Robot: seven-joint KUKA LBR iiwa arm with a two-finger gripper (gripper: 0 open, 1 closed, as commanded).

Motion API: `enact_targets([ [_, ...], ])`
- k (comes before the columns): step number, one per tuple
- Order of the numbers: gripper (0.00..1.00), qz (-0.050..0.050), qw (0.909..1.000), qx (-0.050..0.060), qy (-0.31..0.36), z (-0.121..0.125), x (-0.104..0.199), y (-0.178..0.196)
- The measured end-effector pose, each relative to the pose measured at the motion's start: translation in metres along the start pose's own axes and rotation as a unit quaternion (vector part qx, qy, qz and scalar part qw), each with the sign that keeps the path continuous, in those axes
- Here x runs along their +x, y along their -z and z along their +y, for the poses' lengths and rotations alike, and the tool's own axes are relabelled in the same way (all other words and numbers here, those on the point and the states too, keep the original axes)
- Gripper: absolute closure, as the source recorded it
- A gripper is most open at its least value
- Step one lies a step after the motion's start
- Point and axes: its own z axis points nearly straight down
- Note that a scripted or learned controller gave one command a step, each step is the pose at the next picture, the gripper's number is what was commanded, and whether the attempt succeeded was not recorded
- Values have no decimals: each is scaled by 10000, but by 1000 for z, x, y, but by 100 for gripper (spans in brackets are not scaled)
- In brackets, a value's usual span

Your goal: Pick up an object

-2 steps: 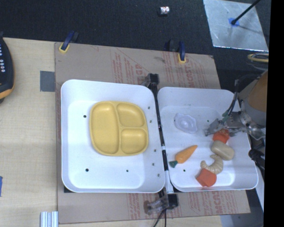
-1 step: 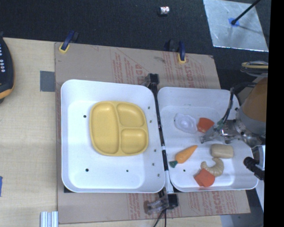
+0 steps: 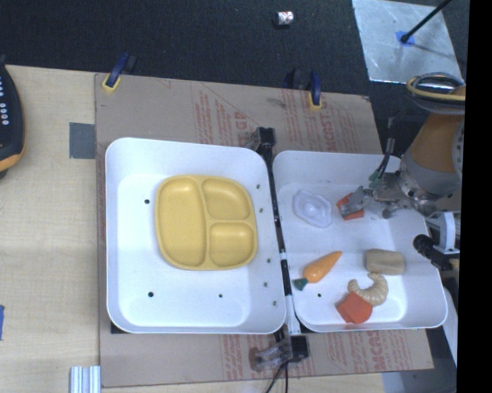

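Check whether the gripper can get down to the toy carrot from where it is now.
Probably yes: the toy carrot lies apart from its neighbours in the right bin, uncovered, with the gripper just above it in view.

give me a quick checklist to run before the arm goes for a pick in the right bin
1. Tool located: ok, low in the right bin near its upper middle.
2. Object at the tool: cannot tell, something orange-red sits at its tip, but a grip is not visible.
3. Other targets free: ok, carrot, beige block and clear cup lie apart from each other.
4. Crowded spot: not ok, the shrimp touches the red block.
5. Left bin: ok, the yellow divided plate lies flat inside it.
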Motion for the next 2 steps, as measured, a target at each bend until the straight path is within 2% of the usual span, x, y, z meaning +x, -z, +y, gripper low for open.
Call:
enact_targets([
  [1, 0, 12, 10000, 12, 13, 29, 49, 0],
  [2, 0, 9, 10000, 47, 1, 16, 63, -1],
])
